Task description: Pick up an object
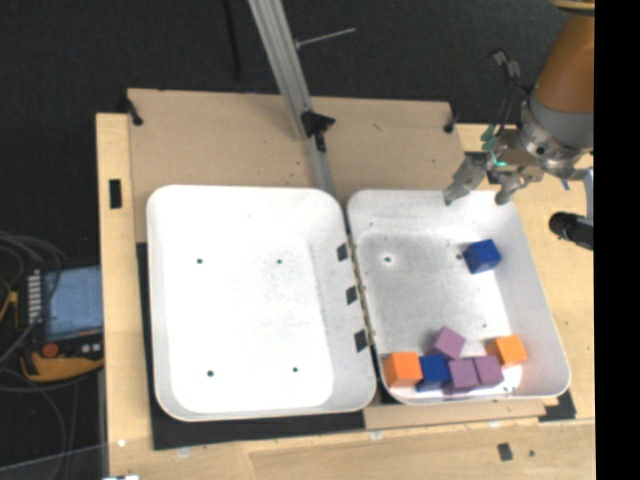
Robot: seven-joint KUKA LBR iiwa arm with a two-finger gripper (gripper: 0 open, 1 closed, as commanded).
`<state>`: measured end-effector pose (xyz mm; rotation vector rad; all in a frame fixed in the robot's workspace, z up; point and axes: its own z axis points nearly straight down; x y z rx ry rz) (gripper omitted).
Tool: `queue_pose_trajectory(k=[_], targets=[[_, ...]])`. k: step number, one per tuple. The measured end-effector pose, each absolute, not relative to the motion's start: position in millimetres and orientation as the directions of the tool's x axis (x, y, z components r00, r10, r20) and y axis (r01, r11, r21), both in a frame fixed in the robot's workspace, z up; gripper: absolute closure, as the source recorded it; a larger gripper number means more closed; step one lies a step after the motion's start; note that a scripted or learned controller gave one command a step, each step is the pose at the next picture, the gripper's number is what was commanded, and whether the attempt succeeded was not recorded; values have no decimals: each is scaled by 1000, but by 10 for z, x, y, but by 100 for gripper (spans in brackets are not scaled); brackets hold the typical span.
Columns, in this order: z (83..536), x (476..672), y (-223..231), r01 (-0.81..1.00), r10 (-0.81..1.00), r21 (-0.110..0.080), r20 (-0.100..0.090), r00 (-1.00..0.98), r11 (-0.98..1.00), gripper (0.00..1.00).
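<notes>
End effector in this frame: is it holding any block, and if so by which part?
Nothing is held. The end effector hangs open over the right bin's far edge, with nothing between its fingers; the nearest blue block lies apart below it.

2 bins sit side by side on the worktop [115, 298]. In the right bin [400, 218], 1 cube [482, 255] lies alone toward the far right. 6 cubes [455, 360] cluster along the near wall, some touching. The tool [482, 188] hangs over that bin's far right corner, behind the lone cube.
</notes>
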<state>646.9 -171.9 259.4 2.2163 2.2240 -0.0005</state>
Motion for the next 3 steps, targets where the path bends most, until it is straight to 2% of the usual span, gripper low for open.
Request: queue_pose_trajectory(k=[1, 3], targets=[[2595, 6468, -1725, 1000, 1000, 0, -3, -4, 4, 0], [1557, 6348, -1731, 1000, 1000, -4, -1, 1, -1, 0]])
